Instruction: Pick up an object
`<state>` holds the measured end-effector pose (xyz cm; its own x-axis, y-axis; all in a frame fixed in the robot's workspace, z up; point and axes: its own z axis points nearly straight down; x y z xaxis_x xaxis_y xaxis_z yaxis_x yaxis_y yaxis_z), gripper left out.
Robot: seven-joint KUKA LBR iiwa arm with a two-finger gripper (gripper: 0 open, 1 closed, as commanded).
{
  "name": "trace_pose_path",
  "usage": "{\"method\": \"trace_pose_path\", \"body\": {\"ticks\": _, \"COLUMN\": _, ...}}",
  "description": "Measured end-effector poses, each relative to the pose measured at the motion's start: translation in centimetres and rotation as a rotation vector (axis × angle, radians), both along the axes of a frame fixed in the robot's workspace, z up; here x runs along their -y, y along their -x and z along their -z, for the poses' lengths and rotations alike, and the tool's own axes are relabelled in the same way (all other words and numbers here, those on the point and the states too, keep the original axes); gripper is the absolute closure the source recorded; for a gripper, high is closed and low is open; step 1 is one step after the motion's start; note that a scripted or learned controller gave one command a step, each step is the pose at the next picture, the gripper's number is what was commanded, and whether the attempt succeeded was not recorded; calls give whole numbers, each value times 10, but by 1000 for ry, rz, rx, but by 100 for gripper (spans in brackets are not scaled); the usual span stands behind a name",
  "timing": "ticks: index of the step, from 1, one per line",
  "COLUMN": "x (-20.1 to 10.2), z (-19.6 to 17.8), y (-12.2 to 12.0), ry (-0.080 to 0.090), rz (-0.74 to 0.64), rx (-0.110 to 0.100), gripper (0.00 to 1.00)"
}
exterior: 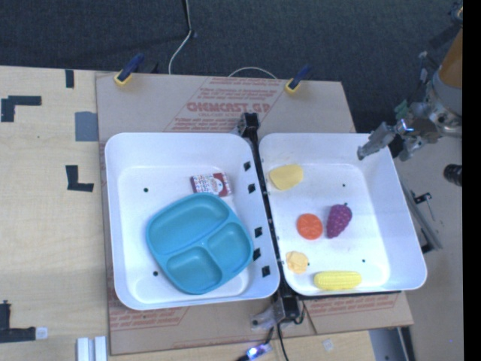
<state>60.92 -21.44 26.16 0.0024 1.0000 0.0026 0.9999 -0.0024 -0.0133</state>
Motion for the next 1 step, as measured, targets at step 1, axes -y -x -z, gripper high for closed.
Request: {"method": "trace_pose_path", "body": {"ticks": 1, "x": -1, "z": -8, "y": -2, "ry": 3, "rz": -4, "rx": 12, "gripper": 0}}
